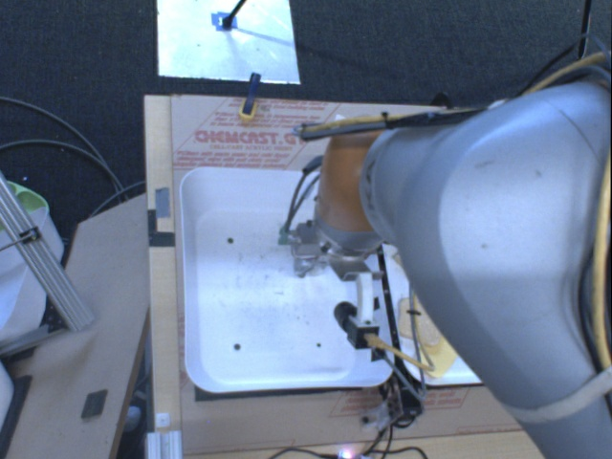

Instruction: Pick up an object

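Note:
My gripper (304, 254) hangs low over the right side of the left white bin (220, 285), close to the wall shared with the other bin. The orange wrist band and the big grey arm rise above it and cover most of the right bin (464, 376). A pale yellow rounded object (430, 338) lies in the right bin and peeks out beside the arm; part of it is hidden. The left bin's floor shows scuff marks and a few small dark dots.
Both bins rest on a cardboard-covered bench (239, 137). On the cardboard behind the left bin lies a small blue and yellow tool (251, 98). A shiny sheet (228, 27) lies farther back. An aluminium rail (43, 261) and cables stand at the left.

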You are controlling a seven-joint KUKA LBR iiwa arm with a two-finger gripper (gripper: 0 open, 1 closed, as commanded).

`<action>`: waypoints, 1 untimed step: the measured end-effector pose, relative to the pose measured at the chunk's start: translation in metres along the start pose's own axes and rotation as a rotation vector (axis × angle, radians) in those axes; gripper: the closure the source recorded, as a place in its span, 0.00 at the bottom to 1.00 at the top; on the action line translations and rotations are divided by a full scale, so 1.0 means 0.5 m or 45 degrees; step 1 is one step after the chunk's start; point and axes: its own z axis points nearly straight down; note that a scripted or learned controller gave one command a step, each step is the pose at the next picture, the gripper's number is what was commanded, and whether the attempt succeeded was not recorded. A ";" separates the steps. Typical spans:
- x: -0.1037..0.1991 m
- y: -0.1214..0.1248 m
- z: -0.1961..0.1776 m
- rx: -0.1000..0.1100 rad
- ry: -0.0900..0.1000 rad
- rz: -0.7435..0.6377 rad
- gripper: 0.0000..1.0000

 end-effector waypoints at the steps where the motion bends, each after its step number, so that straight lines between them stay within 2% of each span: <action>1: -0.070 0.065 -0.624 -0.022 0.002 -0.006 1.00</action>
